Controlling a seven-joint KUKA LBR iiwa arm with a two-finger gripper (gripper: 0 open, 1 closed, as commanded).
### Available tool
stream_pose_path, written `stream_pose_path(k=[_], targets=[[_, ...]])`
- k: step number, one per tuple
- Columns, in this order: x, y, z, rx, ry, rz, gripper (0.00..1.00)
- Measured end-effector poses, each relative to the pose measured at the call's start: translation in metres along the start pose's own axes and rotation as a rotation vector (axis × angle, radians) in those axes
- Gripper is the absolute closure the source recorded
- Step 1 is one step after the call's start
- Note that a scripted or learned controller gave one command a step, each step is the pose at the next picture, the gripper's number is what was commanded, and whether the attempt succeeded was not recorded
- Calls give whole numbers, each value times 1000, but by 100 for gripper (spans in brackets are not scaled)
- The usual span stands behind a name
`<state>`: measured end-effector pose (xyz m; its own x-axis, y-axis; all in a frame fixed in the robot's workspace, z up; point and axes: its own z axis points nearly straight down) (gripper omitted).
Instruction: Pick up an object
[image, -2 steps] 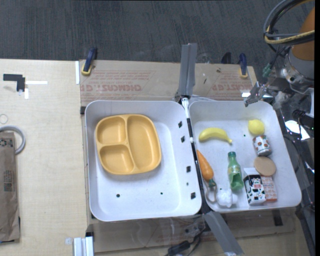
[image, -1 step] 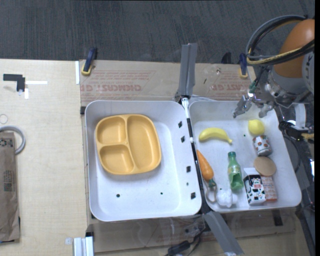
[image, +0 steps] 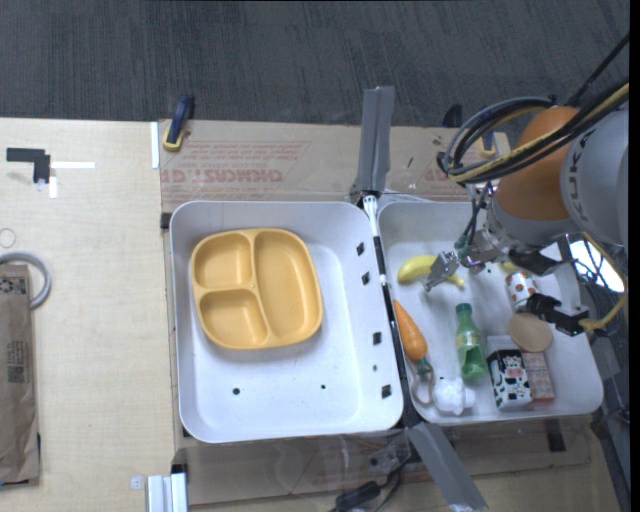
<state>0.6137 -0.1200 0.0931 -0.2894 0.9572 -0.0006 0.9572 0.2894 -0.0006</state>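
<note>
My gripper hangs low in the right bin, its metal fingers right over the yellow banana at the bin's left side. Below it lie an orange carrot, a green bottle, a white lump, a black-and-white carton and a brown round piece. A small white and red item sits beside the arm. The wrist hides part of the bin's back right.
The left bin holds a yellow divided plate. A grey divider runs between the bins. Cables loop above the orange wrist band. A brown bag lies at the far left.
</note>
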Motion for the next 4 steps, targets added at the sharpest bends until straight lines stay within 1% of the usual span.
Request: stream_pose_path(k=[1,2,3,4], targets=[[-2,0,-10,-3,-2,6,100],[46,23,-158,-1,-1,24,100],[44,54,-221,0,-2,-59,100],[49,62,-133,1,-1,-127,100]])
